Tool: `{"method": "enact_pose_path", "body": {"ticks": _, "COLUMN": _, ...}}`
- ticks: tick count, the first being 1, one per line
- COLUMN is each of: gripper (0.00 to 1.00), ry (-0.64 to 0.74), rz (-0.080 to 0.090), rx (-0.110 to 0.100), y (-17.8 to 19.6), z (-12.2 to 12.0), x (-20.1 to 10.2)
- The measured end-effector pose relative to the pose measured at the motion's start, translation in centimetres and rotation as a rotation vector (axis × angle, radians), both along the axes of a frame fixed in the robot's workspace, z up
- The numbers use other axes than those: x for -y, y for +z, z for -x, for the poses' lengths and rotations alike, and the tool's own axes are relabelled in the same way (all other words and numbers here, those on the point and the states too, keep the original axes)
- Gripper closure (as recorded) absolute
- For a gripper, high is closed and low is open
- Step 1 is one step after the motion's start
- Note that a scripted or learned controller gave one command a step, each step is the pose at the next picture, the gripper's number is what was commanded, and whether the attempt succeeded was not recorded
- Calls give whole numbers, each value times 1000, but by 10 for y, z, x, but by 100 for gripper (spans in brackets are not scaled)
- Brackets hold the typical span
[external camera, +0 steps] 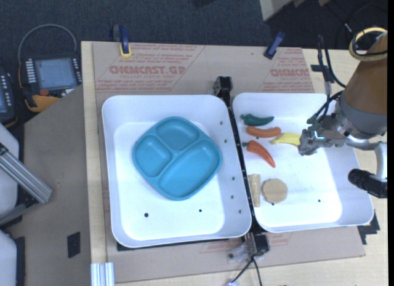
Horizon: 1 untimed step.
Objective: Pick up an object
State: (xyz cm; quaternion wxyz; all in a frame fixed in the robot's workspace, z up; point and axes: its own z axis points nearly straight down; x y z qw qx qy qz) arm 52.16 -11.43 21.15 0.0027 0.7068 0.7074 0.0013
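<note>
The yellow banana lies in the right bin, upper middle, with the gripper just at its right end; whether the gripper is spread or pinching cannot be told from this angle. Just left of the banana sit an orange sausage-shaped toy and, above it, a dark green pepper. A red chili pepper lies below those, tilted. Lower down are a round tan cookie and a pale stick-shaped piece beside the bin's left wall. The left bin holds a blue divided plate with 3 compartments.
</note>
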Motion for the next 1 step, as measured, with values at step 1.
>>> {"method": "enact_pose_path", "body": {"ticks": 1, "gripper": 100, "ry": 5, "rz": -3, "rx": -4, "y": -5, "z": -10, "x": -53}}
